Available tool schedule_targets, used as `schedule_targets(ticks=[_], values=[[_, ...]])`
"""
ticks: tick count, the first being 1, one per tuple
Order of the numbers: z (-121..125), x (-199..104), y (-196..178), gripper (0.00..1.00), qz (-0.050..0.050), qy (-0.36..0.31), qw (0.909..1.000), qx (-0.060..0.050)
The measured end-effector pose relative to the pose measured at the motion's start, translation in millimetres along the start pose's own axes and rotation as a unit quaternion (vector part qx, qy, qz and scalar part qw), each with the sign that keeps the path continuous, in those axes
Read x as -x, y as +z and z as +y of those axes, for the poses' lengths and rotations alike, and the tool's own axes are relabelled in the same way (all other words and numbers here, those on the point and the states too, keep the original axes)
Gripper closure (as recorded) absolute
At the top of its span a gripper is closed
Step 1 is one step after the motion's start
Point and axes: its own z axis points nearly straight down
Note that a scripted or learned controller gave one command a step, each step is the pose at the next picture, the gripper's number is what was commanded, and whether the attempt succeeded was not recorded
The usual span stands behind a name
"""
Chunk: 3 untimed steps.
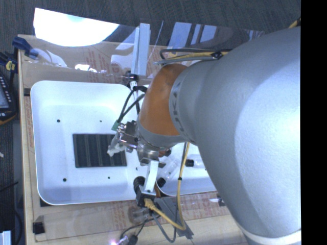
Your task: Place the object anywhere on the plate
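Camera view: arm (240,137) low over the left bin (51,137), jaws at the right edge of the dark ribbed panel (94,149), probably for a release, though their opening and any held object cannot be told.

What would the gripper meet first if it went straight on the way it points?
Probably the right edge of the dark ribbed panel in the left bin, which the gripper hangs over; depth is unclear, so it might meet the white bin floor beside it instead.
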Motion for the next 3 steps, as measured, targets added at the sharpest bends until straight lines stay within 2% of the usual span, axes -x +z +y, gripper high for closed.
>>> schedule_targets(ticks=[1,2,3], values=[[-19,-103,43,1.0,-0.001,0.001,1.0,0.001],[-19,-103,42,0.0,-0.001,0.002,1.0,0.001],[-22,-129,-26,0.0,0.0,-0.153,0.9883,0.002]])
